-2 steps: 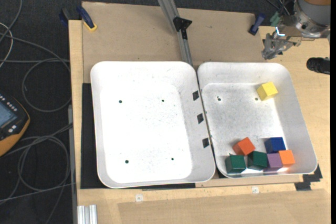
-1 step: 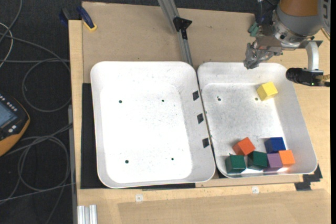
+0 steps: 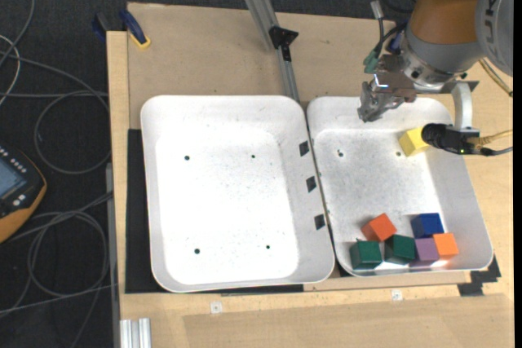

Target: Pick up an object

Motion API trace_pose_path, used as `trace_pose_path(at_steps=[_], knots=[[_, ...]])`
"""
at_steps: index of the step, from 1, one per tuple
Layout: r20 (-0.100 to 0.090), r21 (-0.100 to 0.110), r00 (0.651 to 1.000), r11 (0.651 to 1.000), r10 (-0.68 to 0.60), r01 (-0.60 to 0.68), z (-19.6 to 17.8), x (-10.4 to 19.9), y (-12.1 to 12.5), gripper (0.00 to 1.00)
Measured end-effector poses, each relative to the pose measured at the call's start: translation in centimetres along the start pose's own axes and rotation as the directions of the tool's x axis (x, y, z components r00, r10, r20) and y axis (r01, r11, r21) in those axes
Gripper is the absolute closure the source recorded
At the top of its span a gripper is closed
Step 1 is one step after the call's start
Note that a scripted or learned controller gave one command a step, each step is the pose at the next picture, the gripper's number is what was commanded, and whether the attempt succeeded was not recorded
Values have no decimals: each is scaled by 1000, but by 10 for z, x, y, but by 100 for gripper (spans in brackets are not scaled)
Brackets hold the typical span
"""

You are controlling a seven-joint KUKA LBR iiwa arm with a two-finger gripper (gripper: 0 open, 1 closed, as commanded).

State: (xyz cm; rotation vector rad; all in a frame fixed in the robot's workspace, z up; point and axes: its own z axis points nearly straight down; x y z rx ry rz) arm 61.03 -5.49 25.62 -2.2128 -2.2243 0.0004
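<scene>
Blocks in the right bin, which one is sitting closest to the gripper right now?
The yellow block, alone near the right bin's far edge, just right of the gripper. The orange, green, blue and purple blocks all cluster at the bin's near edge.

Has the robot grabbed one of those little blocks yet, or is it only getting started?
Nothing looks picked up yet. The claw hangs over the far end of the right bin with no block visible in it. The yellow block sits nearby, and the cluster with the orange block lies at the near end. Reaching, gripping and lifting all remain.
</scene>
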Motion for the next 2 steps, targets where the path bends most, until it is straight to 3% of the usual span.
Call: trace_pose_path(at_steps=[2], knots=[[-1,0,1000,1000,-2,2,3,113,-40,100]])
